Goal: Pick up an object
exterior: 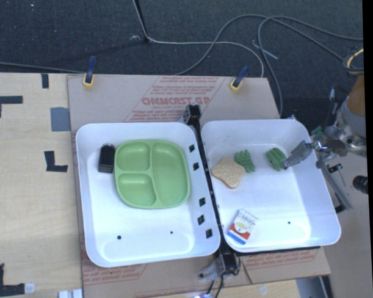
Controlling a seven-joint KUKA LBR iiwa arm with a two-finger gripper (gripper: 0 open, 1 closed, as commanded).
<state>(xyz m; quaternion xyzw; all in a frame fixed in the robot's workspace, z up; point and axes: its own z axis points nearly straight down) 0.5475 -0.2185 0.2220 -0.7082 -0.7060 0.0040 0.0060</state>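
In the right bin [310,196] lie a tan slice of toast [228,172], two small dark green pieces [245,161] [275,158] and a little white carton with red and blue print [242,227]. My gripper [295,155] reaches in over the right bin's far right rim, its tip right beside the right-hand green piece and seemingly touching it. Nothing is lifted; every object rests on the bin floor. The grey wrist [342,140] sits just outside the bin's right edge.
The left bin [90,197] holds a light green divided plate [152,174] with a small black block [106,158] at its left. A black divider with clips [203,175] runs between the bins. Cables trail across the dark floor behind.
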